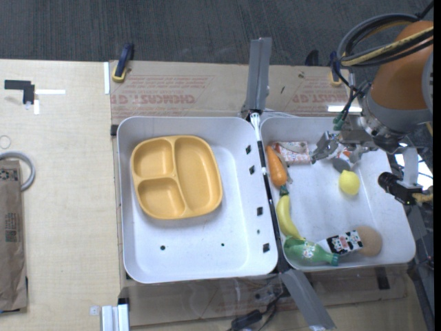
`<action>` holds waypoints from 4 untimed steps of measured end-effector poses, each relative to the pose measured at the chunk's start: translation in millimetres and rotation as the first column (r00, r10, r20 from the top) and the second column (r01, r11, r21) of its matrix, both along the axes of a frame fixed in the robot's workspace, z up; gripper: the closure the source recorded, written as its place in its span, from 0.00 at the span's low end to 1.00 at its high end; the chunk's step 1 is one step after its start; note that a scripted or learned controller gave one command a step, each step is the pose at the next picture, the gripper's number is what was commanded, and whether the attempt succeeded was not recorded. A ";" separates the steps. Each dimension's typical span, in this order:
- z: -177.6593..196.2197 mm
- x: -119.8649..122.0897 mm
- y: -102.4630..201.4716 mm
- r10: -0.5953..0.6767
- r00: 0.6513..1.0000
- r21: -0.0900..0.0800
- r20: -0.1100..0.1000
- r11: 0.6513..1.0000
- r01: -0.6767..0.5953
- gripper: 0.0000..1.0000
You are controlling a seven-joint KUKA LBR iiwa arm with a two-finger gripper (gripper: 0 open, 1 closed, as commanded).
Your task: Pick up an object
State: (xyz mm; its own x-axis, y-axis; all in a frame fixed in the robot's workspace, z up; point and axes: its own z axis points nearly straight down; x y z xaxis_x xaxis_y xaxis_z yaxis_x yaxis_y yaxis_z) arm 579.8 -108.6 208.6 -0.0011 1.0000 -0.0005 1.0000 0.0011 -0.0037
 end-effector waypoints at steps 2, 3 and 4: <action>-74.9 19.1 -85.2 -0.035 0.999 0.000 0.001 0.999 0.035 0.00; -117.8 -16.1 -99.7 -0.092 0.996 0.010 -0.001 0.996 0.093 0.00; -108.0 -17.4 -105.7 -0.099 0.995 0.000 0.001 0.995 0.099 1.00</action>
